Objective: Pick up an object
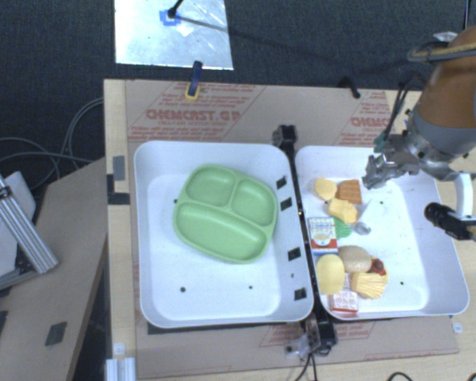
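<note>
On the desk (246,105), the left bin (155,292) carries a green divided plate (226,213). The right bin (440,284) keeps its toy food (343,240) bunched along the left wall. The orange-brown piece (350,191) lies just left and a little nearer than the pincer (374,173), which hangs over the bin's far part; whether it is wide or narrow I cannot tell.

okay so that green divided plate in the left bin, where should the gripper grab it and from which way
Probably the raised outer rim of the green divided plate, coming straight down from above. It lies flat in the left bin with its shallow compartments facing up, so the rim is the one thin edge to pinch. The near-left edge looks best: it has open bin floor beside it. The gripper sits over the right bin.
</note>
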{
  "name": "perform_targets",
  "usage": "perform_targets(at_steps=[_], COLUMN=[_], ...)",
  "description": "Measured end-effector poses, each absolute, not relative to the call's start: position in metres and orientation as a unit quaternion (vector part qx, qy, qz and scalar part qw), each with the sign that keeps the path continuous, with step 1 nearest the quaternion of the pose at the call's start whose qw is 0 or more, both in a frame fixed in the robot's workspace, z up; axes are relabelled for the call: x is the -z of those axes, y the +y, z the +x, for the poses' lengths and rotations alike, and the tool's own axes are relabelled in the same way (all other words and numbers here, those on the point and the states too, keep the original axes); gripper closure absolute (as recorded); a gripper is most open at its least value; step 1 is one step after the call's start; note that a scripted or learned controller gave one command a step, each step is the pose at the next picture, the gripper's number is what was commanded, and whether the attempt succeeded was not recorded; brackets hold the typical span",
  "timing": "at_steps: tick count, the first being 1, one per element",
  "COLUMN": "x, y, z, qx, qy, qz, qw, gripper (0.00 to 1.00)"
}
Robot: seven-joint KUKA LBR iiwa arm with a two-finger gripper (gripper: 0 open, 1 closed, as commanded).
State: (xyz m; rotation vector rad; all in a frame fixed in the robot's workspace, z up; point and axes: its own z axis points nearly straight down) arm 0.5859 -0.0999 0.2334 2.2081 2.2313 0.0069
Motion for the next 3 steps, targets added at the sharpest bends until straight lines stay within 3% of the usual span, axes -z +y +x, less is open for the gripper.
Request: perform_targets(at_steps=[1,3], x=[-0.236,-0.242], y=[-0.057,0.036], z=[0.602,0.653], qx=[-0.002,-0.0017], qy=[0.71,0.71], qz=[0.704,0.704], qw=[0.001,0.001], gripper=[1.0,1.0])
